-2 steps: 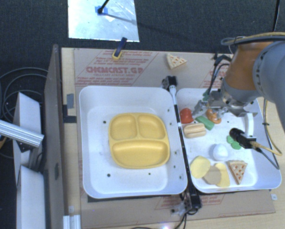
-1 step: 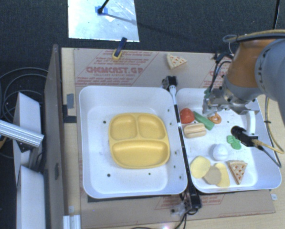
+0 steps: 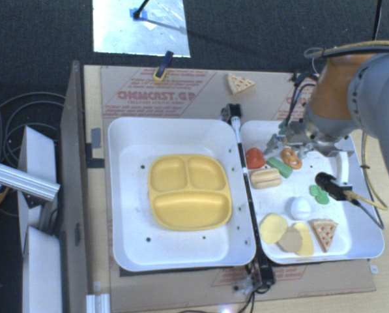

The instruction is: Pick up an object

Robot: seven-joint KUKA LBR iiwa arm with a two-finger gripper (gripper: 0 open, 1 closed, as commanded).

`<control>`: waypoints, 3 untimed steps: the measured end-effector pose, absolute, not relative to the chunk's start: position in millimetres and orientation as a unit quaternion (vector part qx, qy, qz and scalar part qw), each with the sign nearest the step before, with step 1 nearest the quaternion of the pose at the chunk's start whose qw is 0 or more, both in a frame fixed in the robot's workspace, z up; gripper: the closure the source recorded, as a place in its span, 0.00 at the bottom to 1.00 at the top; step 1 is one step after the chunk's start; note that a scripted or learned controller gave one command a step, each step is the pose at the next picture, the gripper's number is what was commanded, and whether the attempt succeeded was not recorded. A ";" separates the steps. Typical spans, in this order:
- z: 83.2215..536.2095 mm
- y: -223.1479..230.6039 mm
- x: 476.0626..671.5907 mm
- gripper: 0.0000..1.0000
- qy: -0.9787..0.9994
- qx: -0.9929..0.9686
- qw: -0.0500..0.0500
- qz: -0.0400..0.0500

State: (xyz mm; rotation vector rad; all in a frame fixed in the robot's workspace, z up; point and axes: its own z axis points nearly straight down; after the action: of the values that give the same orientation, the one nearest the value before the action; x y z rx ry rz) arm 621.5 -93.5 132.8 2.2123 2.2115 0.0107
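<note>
The left bin (image 3: 126, 194) carries a yellow divided plate (image 3: 189, 192) at its middle, while the gripper (image 3: 288, 142) hangs by the right bin's (image 3: 370, 237) far edge over a pretzel (image 3: 290, 158), grip unclear.

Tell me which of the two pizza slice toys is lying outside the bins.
The pizza slice on the brown board behind the bins. The other pizza slice lies inside the right bin, near its front corner.
</note>
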 end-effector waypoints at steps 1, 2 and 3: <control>83.1 -147.7 657.3 0.00 0.707 0.707 0.002 0.001; 84.7 -144.5 649.1 0.00 0.707 0.707 0.001 0.000; 96.5 -144.7 650.5 1.00 0.707 0.707 0.003 0.002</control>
State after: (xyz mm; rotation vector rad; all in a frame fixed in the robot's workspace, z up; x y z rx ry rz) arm 650.5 -144.7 96.5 2.2170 2.2188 0.0052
